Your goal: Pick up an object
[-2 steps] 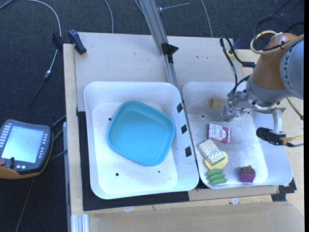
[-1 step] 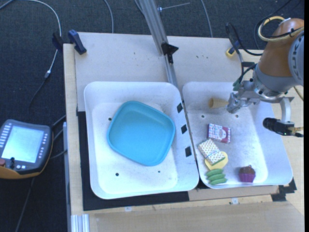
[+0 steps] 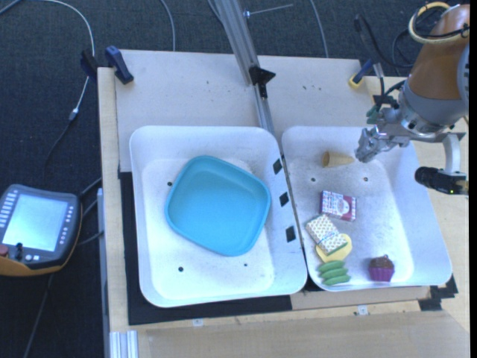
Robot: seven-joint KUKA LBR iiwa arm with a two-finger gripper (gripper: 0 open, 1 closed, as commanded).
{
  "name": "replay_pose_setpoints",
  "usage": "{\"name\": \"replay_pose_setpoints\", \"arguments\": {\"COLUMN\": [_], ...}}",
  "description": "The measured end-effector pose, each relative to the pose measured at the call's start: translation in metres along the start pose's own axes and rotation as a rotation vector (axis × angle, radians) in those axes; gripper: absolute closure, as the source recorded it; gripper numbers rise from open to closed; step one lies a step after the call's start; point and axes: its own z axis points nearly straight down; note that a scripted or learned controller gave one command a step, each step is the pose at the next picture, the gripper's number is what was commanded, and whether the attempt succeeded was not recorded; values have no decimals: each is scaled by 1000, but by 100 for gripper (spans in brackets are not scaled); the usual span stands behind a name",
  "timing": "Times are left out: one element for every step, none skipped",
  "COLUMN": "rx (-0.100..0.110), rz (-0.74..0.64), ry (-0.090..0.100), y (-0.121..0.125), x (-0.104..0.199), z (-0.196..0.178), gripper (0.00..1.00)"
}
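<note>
One gripper (image 3: 367, 149), finger state can't tell, hangs at the right bin's (image 3: 417, 200) far edge, just beside the ice-cream cone (image 3: 337, 158). Best bet: centre over the cone, drop straight, close across its narrow body. Pink carton (image 3: 338, 205), purple berry (image 3: 381, 268) lie nearer the front.

Camera, single, fixed: mounted above the bench (image 3: 186, 88), looking down at a slant. Range moderate; frame takes in both white bins, left bin (image 3: 149, 274) and right bin (image 3: 417, 222), with dark floor beyond. Arm (image 3: 440, 66) enters from the view's right side.
</note>
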Motion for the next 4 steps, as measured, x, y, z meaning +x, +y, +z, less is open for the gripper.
{"name": "replay_pose_setpoints", "arguments": {"rx": [1,4,4,4], "rz": [1,-4,-4,-4], "ry": [0,2,2,2], "y": [1,1,17,12], "x": [0,56,112,164], "z": [-35,-44,-45,-48], "gripper": [100,100,100,100]}}
